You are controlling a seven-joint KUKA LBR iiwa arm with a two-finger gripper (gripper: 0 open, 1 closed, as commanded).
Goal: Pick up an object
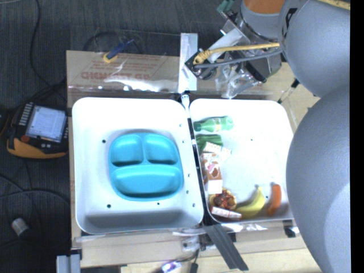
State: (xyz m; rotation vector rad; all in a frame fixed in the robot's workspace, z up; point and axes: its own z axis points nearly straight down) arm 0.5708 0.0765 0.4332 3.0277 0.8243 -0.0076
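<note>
The right bin (267, 129) holds a green bottle (213, 124) lying on its side at the back left. Small snack packets (212, 164) trail down the left wall, and a red-brown packet (223, 200) lies at the front. A yellow banana (252, 203) and an orange-red sausage-shaped piece (274, 199) lie at the front right. My gripper (236, 84) hangs above the back rim of the right bin, behind and to the right of the bottle, apart from every object. I see nothing in it.
The left bin (91, 152) holds a blue divided plate (146, 165). A clear plastic bag (128, 70) lies behind the left bin. The grey arm (324, 152) covers the right side of the bench. A handheld device (40, 128) lies on the floor at left.
</note>
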